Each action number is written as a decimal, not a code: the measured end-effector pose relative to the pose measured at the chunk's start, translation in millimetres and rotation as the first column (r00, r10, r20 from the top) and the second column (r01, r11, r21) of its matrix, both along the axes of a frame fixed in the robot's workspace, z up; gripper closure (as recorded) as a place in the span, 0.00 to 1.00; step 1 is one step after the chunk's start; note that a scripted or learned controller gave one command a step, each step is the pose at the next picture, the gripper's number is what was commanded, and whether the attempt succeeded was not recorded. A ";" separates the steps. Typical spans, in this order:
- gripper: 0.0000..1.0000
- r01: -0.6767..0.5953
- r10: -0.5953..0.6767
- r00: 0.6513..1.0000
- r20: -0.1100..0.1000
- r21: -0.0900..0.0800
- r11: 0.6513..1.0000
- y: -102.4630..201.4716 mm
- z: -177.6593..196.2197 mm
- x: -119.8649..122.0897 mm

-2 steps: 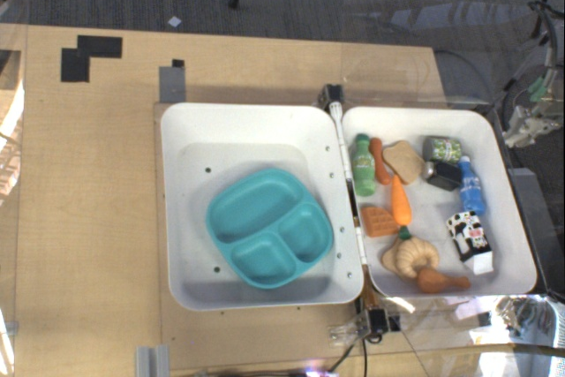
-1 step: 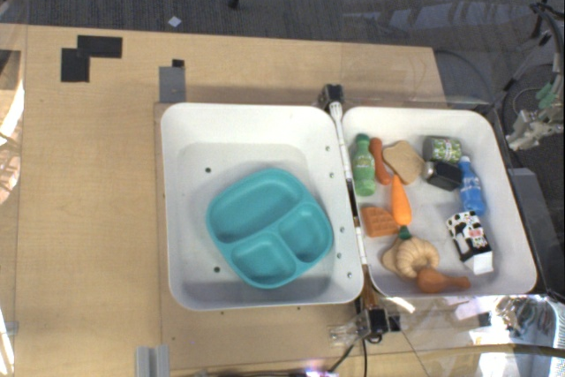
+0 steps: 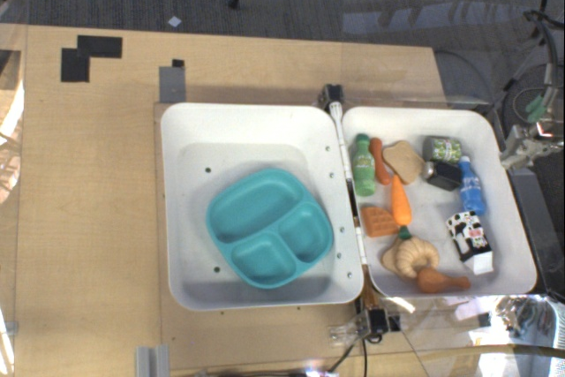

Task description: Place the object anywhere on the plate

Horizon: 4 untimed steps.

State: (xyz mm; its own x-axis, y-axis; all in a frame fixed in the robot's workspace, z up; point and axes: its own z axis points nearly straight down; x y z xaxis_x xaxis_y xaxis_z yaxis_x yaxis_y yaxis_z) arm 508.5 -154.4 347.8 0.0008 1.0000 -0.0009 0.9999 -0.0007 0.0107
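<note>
Teal plastic plate [image 3: 269,228], with three compartments, lies flat and bare in the left shallow white bin [image 3: 181,207] on the pale wooden tabletop [image 3: 88,234]. The toy objects all lie in the right shallow white bin [image 3: 510,229], apart from the plate. Along that bin's left side stands a green bottle [image 3: 362,163], with an orange carrot [image 3: 401,203] and a tan slice of bread [image 3: 403,158] just beside it. Below them are a square orange waffle [image 3: 380,221], a beige croissant [image 3: 411,256] and a brown sausage [image 3: 441,282]. Towards the right lie a dark can with a green label [image 3: 441,148], a blue bottle [image 3: 470,188] and a black-and-white cow-patterned carton [image 3: 468,240]. Whether the end effector is apart or together cannot be told.
</note>
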 end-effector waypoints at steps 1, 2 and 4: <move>1.00 -0.133 0.133 0.991 -0.006 0.000 0.991 65.2 -46.0 -17.9; 1.00 -0.156 0.156 0.988 -0.004 -0.003 0.988 54.1 -58.3 16.7; 1.00 -0.379 0.379 0.926 -0.003 -0.007 0.925 -11.6 -37.4 51.6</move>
